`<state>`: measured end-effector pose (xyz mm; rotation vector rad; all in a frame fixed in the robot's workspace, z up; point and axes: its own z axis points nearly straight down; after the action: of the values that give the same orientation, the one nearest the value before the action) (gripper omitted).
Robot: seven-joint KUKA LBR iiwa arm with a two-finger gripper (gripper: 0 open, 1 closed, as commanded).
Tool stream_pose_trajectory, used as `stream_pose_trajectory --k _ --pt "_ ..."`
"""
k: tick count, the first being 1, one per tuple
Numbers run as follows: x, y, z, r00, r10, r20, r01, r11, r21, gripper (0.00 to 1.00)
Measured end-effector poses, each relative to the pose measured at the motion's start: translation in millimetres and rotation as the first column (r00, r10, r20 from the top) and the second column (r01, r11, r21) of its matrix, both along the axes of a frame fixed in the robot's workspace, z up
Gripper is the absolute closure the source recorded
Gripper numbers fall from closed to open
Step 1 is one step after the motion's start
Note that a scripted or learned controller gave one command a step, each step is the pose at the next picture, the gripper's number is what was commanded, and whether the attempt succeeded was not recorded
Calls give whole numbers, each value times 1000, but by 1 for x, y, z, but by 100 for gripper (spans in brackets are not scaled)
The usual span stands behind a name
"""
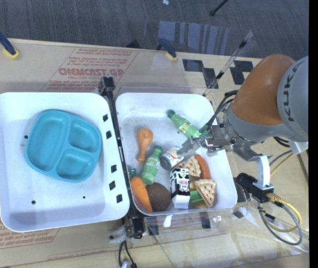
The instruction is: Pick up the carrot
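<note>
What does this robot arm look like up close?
The arm is a fat, rounded grey tube with an orange band and dark "KUKA" lettering. It ends in a small metal hand with thin fingers. Black and yellow cables trail beside it.

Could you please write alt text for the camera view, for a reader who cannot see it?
A grey arm's two-finger gripper hovers over the right white bin, among toy food; the orange carrot lies untouched near the front left corner, beside a brown round toy. The left white bin holds a blue sectioned plastic plate.
</note>
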<state>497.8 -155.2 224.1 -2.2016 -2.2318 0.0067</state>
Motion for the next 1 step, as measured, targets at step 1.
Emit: stream_pose_trajectory --k 1 --pt "73 48 -95 992 -128 -6 128 992 -1 0"
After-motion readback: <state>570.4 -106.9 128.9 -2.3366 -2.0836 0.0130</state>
